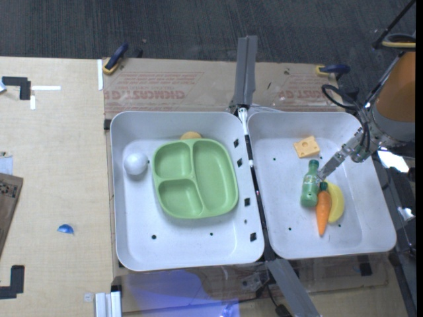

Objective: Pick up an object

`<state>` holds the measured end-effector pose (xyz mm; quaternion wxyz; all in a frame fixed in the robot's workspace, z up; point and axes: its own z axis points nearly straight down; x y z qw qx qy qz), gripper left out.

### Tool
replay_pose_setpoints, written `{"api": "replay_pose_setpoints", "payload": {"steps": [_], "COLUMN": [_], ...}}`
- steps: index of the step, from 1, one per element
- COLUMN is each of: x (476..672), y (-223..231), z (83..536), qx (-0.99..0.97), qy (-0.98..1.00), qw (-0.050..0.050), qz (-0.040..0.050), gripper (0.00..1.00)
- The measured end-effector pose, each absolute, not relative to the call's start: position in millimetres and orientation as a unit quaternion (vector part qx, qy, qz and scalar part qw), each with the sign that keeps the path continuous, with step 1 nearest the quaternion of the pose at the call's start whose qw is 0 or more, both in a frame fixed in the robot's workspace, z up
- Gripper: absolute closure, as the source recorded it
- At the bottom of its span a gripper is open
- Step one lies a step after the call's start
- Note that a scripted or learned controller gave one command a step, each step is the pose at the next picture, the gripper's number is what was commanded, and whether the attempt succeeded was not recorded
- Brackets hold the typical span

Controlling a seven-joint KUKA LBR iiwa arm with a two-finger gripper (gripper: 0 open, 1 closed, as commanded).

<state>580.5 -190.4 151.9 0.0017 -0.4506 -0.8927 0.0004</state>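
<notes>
Fingers (325, 169) at right of frame, down beside green bottle (309, 187) in right bin (277, 230), openness and hold impossible to tell; bottle, touching carrot (322, 211) and banana (337, 202), probably light, hard, smooth, slippery, best gripped across its body.

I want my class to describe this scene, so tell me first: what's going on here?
A robot arm reaches in from the right over the right bin. Its gripper is down at the top of a green bottle, which lies beside a carrot and a banana. A cheese wedge sits a little further back. Nothing is lifted yet. The left bin holds a green divided plate, a white ball and a yellowish item peeking out behind the plate.
</notes>
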Motion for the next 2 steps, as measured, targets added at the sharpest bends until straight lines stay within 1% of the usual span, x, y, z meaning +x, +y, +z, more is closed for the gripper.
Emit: {"api": "replay_pose_setpoints", "payload": {"steps": [1,2], "x": [600.1,599.9], "y": [-156.4,-157.5], "z": [89.6,95.1], "qx": [-0.464,-0.466], "qy": [-0.886,-0.885], "qw": [0.001,0.002], "qz": [0.0002,0.0004], "gripper": [0.0,1.0]}}
